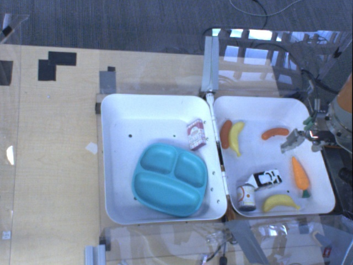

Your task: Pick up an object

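Observation:
My gripper (304, 143) hangs over the right side of the right bin (259, 106), open, with nothing between its fingers. One grey finger (290, 142) points down-left, just right of an orange-red sausage (274, 132). An orange carrot (300, 174) lies just below the gripper. Further left in this bin are a red sausage (226, 134) and a yellow banana (237, 137) side by side. Near the front lie a black-and-white toy car (267, 178), a small can (246, 196) and a second banana (281, 203).
The left bin (118, 148) holds a blue sectioned plate (171, 179) and a small red packet (196, 134) near the divider. A metal post (209, 65) stands behind the bins where they meet. Cables run behind the right bin.

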### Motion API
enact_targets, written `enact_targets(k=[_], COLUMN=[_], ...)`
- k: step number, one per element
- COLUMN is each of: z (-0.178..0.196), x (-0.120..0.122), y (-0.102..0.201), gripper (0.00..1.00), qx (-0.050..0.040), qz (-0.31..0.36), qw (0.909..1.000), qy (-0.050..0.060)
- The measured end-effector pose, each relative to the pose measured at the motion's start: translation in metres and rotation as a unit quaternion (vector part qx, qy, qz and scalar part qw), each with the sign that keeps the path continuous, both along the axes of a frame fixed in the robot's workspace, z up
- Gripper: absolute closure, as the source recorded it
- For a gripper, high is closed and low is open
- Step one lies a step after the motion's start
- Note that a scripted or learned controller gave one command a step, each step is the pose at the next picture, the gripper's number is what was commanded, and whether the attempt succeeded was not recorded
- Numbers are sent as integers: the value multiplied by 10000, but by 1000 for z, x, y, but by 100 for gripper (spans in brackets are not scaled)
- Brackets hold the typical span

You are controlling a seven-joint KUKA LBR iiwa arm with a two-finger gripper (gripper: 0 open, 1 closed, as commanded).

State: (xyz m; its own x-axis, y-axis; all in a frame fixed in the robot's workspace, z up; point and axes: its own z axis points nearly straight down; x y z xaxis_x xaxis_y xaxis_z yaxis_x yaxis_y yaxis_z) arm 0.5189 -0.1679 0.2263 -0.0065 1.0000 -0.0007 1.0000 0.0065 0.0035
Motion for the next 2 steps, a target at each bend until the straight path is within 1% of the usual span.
enact_targets(k=[1, 2], z=[-130, -118], x=[-18, 3], y=[-10, -8], gripper=[0, 0], qx=[8, 0], qz=[-195, -219], qw=[9998, 9998], qy=[-29, -4])
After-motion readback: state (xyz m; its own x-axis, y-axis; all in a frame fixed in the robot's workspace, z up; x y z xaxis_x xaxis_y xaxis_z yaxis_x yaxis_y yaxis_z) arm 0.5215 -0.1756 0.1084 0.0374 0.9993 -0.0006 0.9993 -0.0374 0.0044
